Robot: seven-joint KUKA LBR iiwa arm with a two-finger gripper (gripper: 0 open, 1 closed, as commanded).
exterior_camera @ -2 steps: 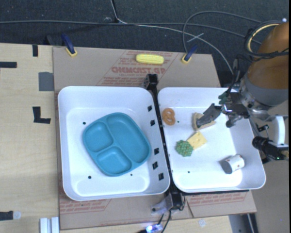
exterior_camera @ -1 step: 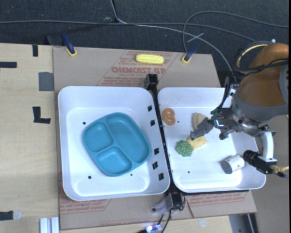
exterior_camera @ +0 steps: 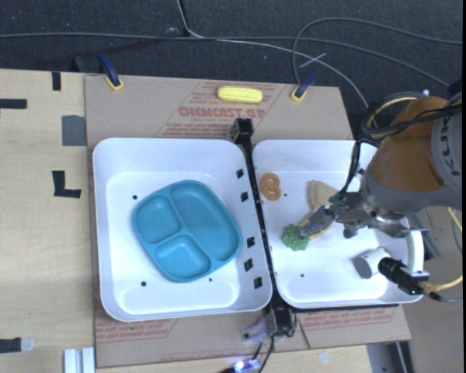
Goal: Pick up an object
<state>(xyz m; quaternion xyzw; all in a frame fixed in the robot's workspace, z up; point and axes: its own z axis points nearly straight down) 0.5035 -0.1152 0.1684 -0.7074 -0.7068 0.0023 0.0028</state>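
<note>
Reaching in over the right bin (exterior_camera: pixel 295 290), the gripper (exterior_camera: pixel 314 225) sits low near the bin's middle, its dark fingers pointing toward the green broccoli piece (exterior_camera: pixel 295 238); how far apart those fingers stand cannot be made out, and nothing is plainly seen between them.

Largest of all is one flat brown cardboard sheet (exterior_camera: pixel 140 107) with red printing, lying under both bins. Two shallow white bins of smooth plastic with rounded corners sit on it; the left bin (exterior_camera: pixel 113 162) touches the right bin along a dark centre seam. One sky-blue plate (exterior_camera: pixel 186 230), rounded and split into three compartments, lies in the middle of the left bin, well apart from the right bin.

One grey arm (exterior_camera: pixel 408 169) with an orange band hangs over the right bin's right side. Inside the right bin lie one tan wedge-shaped piece (exterior_camera: pixel 320 193), partly hidden by the gripper, one bumpy green broccoli piece just beside the gripper's tip, and one small orange pretzel-shaped piece (exterior_camera: pixel 270 186) near the seam. One yellow corn cob (exterior_camera: pixel 239 95) rests on the cardboard behind the right bin.
</note>
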